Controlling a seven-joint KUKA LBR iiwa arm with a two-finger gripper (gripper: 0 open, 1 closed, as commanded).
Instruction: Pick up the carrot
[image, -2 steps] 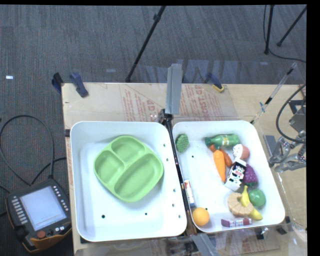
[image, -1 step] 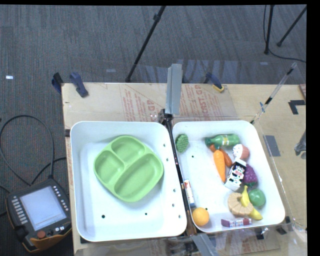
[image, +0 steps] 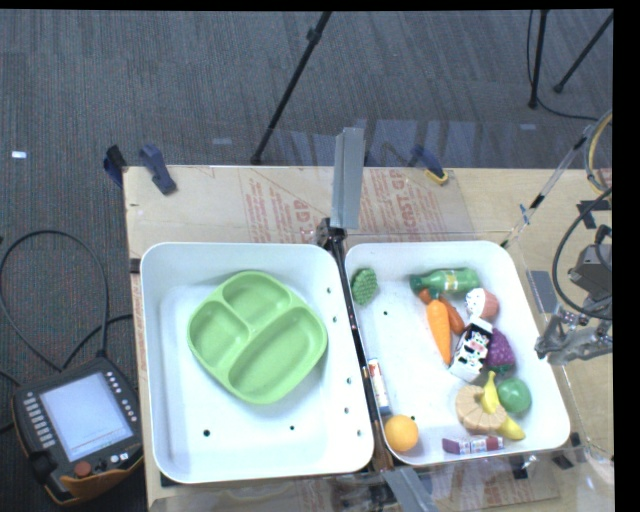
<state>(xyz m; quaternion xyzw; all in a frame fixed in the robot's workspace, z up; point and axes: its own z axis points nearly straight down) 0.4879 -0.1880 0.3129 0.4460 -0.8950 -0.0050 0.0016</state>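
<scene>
One carrot (image: 439, 330) lies in the right bin (image: 420, 400); tool (image: 572, 343) state unclear.

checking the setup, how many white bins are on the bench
2. The left bin holds a green divided plate; the right bin, touching it, holds the carrot among toy foods.

Dark grey carpet (image: 150, 80), black tripod legs (image: 292, 85)
</scene>
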